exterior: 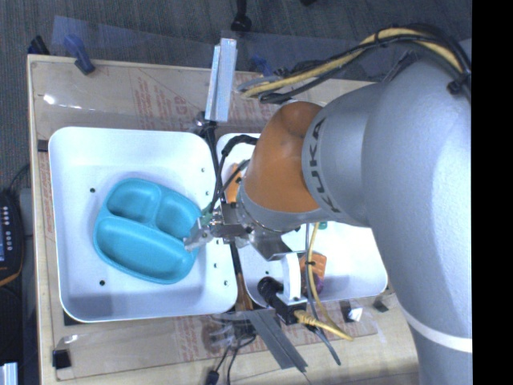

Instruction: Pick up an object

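turquoise tray [148, 233], white bins [76, 155] — orange-banded arm [280, 163]

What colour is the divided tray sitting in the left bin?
Light blue, or turquoise. The divided tray shows plainly in the camera view, lying in the left bin.

The blue divided tray [147, 229] crowds the left bin [72, 155], leaving bare floor along its upper and left sides.

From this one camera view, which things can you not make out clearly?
- Gripper: in the camera view it sits at the blue divided tray's right edge; too small and blurred to tell whether it touches or grips the tray.
- Right bin: the arm covers most of it, so most of its contents are hidden.
- Orange object in the right bin: partly hidden behind cables; its identity is unclear.
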Controlling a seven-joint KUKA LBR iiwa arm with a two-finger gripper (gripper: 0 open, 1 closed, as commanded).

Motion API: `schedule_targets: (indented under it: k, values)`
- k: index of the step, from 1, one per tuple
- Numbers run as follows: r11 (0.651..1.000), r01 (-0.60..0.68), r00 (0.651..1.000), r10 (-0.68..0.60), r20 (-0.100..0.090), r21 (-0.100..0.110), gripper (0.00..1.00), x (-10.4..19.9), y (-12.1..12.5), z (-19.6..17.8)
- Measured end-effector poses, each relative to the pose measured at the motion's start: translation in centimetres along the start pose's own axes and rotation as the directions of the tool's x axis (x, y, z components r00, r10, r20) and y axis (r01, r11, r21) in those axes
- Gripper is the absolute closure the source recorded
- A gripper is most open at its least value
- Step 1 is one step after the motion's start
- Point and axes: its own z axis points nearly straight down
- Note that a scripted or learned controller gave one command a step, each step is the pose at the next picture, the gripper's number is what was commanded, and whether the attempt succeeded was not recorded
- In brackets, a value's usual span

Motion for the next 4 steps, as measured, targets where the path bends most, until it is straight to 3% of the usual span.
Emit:
schedule_targets:
  k: [4]
  values:
    - [1.0,0.0,1.0,0.0,0.0,0.0,0.0,0.0,0.0,0.0]
